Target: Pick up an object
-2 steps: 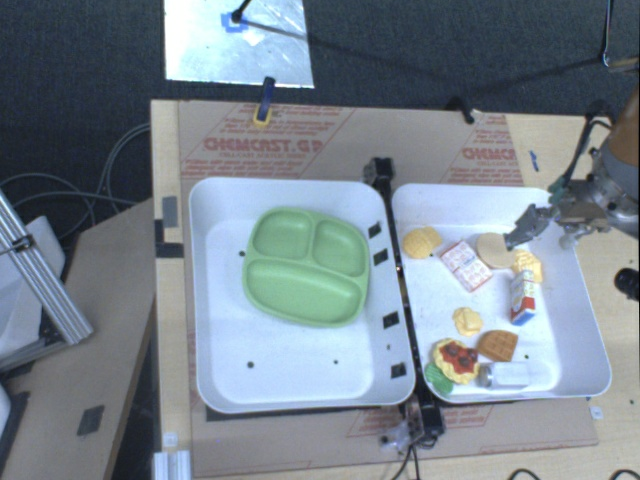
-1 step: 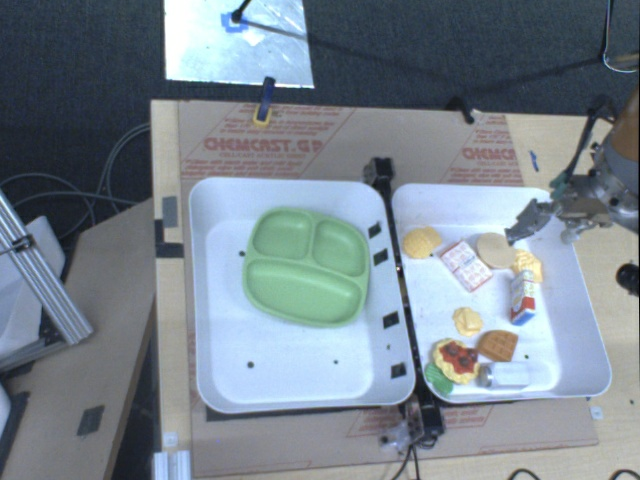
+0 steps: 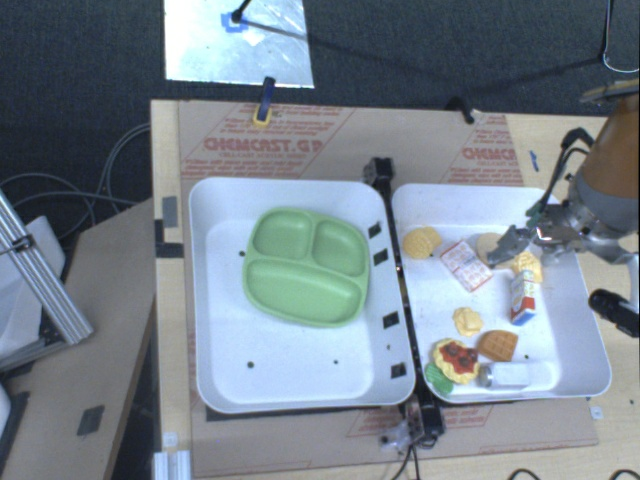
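My gripper (image 3: 528, 246) hangs over the upper right part of the right bin (image 3: 575, 313), its fingers spread open. A small yellow toy (image 3: 528, 266) lies on the bin floor right under it and is not held. A beige piece (image 3: 489, 244) sits at the left fingertip. Close by are a white and red packet (image 3: 466, 265) and a red, white and blue bottle (image 3: 522, 303). A round yellow cookie (image 3: 422, 241) lies further left.
The right bin's front holds a yellow lump (image 3: 467, 320), a brown bread slice (image 3: 497, 345), a red and yellow pizza toy (image 3: 455, 360) and a white tube (image 3: 517, 375). A green divided plate (image 3: 305, 268) lies in the left bin (image 3: 215, 368). A black divider (image 3: 392, 268) separates the bins.
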Motion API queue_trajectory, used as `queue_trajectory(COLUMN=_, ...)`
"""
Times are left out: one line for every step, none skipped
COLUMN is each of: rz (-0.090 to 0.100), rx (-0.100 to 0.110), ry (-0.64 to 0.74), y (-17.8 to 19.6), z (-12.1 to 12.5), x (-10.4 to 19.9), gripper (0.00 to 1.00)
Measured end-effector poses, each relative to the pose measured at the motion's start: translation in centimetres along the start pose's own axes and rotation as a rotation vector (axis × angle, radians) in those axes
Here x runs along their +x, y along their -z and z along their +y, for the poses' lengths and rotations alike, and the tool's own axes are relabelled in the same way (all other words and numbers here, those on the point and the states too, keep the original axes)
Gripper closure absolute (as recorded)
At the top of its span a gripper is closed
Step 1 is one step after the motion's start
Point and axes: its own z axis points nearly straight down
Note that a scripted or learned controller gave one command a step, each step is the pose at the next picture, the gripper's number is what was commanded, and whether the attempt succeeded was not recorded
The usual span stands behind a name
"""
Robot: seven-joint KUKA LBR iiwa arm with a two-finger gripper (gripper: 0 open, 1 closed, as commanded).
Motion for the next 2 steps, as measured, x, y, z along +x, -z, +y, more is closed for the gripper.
queue_trajectory(rz=0.000, rx=-0.001, ry=0.000, y=-4.3, z=-0.1, x=0.4, gripper=0.00)
queue_trajectory(rz=-0.001, rx=-0.006, ry=0.002, y=-8.9, z=0.1, x=0.2, gripper=0.00)
